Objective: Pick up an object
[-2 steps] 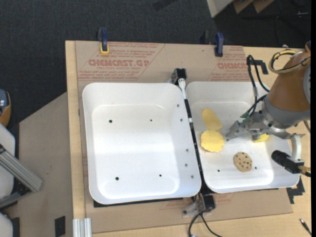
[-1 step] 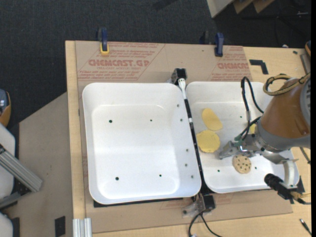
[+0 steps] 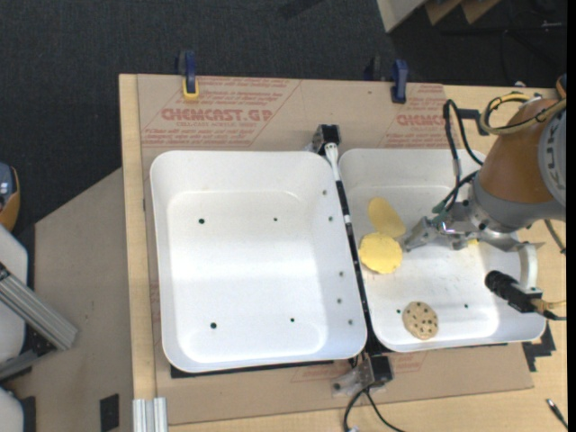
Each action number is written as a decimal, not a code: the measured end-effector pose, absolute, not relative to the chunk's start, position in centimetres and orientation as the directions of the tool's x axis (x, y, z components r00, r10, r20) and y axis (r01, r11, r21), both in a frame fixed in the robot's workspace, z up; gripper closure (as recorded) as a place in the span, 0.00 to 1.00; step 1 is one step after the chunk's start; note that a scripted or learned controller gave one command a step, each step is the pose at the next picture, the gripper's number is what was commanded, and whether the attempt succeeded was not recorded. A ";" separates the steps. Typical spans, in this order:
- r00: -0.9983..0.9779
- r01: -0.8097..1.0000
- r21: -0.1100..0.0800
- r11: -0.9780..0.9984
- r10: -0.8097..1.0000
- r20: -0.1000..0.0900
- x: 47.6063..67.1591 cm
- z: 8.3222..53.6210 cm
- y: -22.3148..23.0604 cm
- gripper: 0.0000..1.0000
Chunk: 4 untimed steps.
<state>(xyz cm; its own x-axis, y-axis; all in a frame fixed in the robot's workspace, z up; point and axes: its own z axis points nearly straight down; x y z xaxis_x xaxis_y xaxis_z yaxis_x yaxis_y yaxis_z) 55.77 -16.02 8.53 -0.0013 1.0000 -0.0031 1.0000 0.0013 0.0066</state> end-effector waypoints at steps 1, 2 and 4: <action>-0.008 1.000 0.006 0.008 1.000 0.001 60.9 8.5 -9.2 0.00; -0.002 1.000 0.004 0.002 1.000 -0.001 63.3 8.5 -9.3 0.00; -0.002 1.000 0.006 0.002 1.000 -0.002 66.8 9.6 -9.5 1.00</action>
<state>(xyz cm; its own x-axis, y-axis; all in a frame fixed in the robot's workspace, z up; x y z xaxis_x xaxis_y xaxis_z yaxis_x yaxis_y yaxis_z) 66.77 -9.55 9.62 -0.0021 1.0000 -0.0022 1.0000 0.0021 0.0057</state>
